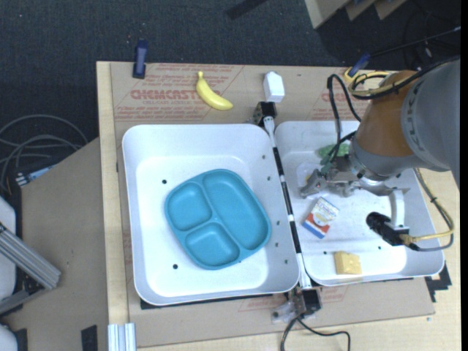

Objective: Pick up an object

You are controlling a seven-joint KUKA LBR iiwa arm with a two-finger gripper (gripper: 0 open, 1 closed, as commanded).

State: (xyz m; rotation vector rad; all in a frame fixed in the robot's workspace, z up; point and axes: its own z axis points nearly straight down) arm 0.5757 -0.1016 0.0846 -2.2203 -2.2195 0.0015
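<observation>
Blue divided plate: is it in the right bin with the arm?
No, the blue divided plate lies in the left bin, while the arm works over the right bin.

Blue divided plate; yellow banana; yellow block; white-red-blue carton; white bins.

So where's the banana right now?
The banana lies on the bench outside both bins, just beyond the far rim of the left bin that holds the blue tray.

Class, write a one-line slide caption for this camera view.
Arm's gripper low in right bin near small carton; blue divided plate in left bin.
</observation>
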